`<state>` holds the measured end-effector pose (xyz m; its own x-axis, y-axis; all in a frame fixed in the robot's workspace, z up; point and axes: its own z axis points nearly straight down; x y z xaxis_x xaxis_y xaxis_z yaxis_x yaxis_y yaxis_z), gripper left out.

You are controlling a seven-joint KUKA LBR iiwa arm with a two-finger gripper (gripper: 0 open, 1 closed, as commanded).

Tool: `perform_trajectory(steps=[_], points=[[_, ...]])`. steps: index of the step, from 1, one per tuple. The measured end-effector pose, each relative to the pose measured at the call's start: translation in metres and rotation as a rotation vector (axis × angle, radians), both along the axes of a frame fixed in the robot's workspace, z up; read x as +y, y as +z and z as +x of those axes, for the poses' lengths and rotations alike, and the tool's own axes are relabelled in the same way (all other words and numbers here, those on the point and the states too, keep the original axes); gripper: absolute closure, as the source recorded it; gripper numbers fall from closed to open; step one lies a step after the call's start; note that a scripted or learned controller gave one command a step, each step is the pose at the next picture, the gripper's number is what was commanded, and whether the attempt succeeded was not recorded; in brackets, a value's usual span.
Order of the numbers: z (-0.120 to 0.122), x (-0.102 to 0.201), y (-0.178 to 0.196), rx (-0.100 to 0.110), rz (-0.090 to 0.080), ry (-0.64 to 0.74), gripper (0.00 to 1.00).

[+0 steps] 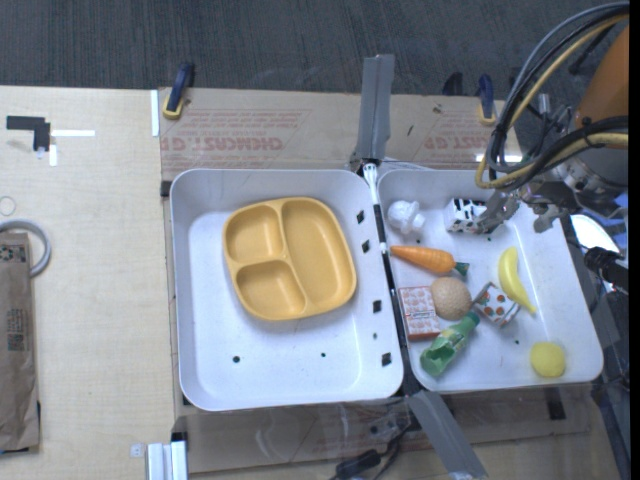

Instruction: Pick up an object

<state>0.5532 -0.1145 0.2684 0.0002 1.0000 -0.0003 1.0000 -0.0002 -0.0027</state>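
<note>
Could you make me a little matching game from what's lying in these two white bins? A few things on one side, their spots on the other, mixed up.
Things:
1. divided yellow plate
2. carrot
3. green bottle
4. yellow ball

Places:
A. right bin, near corner by the divider
B. left bin
C. right bin, near right corner
D. right bin, by the divider, just below the small white toy

Pairs: 1-B, 2-D, 3-A, 4-C

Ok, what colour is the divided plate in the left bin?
Yellow-orange divided plate, seen in the camera view.
</note>
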Motion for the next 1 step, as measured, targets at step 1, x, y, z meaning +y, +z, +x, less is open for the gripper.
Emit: perform_trajectory(steps=[1], points=[[0.0218, -0.0518, -0.1075, 0.000, -0.001, -0.079, 0.00]])
